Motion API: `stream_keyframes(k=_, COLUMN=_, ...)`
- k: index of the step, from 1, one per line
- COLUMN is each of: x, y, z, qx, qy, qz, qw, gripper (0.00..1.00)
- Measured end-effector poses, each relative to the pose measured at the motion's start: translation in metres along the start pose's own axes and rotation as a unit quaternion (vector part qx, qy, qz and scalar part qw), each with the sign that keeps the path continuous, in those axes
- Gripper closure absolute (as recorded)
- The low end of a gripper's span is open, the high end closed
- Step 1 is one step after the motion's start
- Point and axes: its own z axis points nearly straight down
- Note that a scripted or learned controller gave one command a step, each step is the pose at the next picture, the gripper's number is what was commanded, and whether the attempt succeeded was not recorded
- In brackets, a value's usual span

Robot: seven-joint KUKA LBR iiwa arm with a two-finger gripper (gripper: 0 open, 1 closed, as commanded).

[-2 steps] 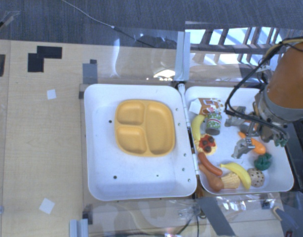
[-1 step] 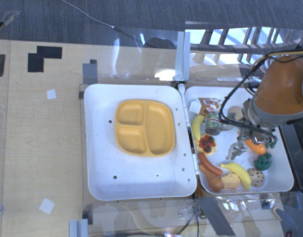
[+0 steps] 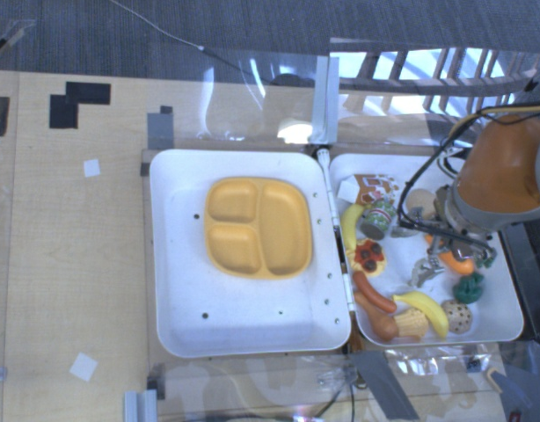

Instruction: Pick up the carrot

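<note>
The arm reaches in from the right and sits over the right bin (image 3: 514,323), wrist low, w/ the tool (image 3: 431,266) down among the toy food. The carrot (image 3: 464,265), orange w/ a green leafy end, lies at the right side of that bin, just beside the tool and partly under the wrist. I judge this as the approach/grasp step: the tool is at the carrot but nothing shows the carrot between its tips, so no hold can be claimed. Whether the tool is spread or pressed together I cannot tell; cables and wrist hide too much.

Next move, as I read it: centre the tool over the carrot's orange body, close on it, then lift straight up clear of the bin wall. Crowding is the risk: a banana (image 3: 426,307) and a spotted ball (image 3: 459,316) lie near, and a sausage (image 3: 374,292) further left.

The left bin (image 3: 178,262) carries a yellow divided plate (image 3: 257,227) w/ 3 compartments.

Writing: a small box (image 3: 375,186) at the top of the right bin has a printed face and a can (image 3: 376,219) has a label, but both are too small to read. Black shapes mark the worktop (image 3: 68,262) at upper left.
</note>
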Motion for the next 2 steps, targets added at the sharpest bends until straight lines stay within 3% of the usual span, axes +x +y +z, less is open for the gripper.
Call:
stream_keyframes(k=1, x=-0.003, y=0.001, z=-0.013, qx=0.001, qy=-0.004, qz=-0.003, qw=1.0, gripper=1.0)
stream_keyframes(k=2, x=-0.02, y=-0.034, z=-0.072, qx=0.0, qy=0.001, qz=-0.176, qw=0.9844, gripper=1.0)
